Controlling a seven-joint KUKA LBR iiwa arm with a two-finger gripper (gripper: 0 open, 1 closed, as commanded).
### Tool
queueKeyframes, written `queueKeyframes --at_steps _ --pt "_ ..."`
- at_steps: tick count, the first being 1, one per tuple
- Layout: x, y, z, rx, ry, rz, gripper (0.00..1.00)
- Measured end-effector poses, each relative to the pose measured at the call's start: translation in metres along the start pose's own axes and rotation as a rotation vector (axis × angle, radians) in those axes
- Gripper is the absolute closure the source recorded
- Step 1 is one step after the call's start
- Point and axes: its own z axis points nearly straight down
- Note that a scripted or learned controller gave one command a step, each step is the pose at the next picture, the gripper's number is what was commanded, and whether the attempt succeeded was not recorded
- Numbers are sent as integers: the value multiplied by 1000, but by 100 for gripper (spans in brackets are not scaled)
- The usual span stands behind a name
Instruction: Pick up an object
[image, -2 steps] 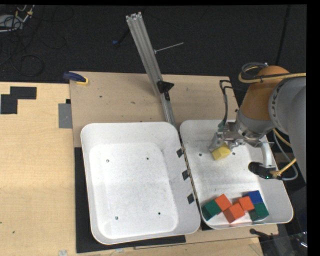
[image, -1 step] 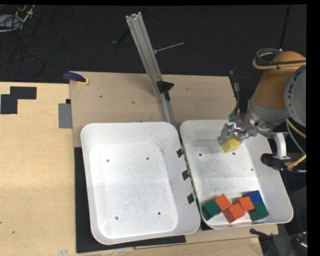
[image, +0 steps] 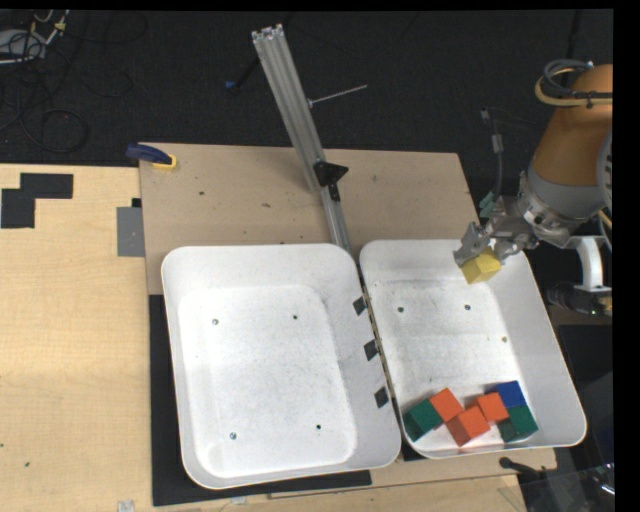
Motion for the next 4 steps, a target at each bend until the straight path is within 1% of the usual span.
queueKeyframes --at_steps 1,2,3,4 --pt "0 0 -8 5 2 -4 100" --pt "36 -25 -4 10 3 -5 100" --pt "90 -50 4 11 5 -7 100" --pt "139 -72 -8 9 4 -8 100"
